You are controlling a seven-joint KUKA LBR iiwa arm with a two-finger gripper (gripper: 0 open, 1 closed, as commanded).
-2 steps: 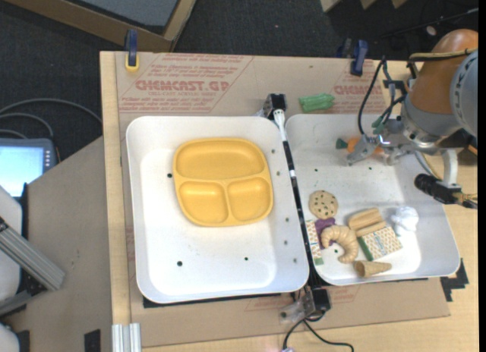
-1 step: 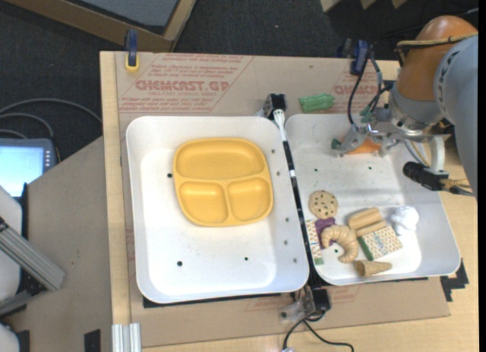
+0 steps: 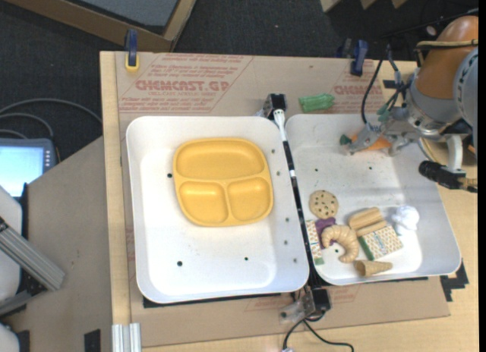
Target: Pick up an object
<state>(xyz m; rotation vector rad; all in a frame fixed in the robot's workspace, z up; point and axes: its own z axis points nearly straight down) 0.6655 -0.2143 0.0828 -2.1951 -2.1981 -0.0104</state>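
My gripper [image 3: 386,130] hangs low over the far part of the right bin [image 3: 440,267], under the grey wrist with its orange band. An orange, carrot-like toy with a green end [image 3: 361,141] lies on the bin floor right at the gripper's tip, sticking out to its left. Whether they touch is unclear. Along the near side of the same bin lie a chocolate-chip cookie [image 3: 324,204], a croissant [image 3: 344,241], a bread roll [image 3: 364,217], a cracker-like square [image 3: 384,241], a white lump [image 3: 406,218] and a small cone [image 3: 373,268].
The left bin [image 3: 152,252] holds a yellow divided plate [image 3: 223,180]. A green toy [image 3: 317,102] lies on the bench behind the bins. Cables drape from the wrist over the right bin's far edge. Blue clamps [image 3: 132,48] sit on the bench's back edge.
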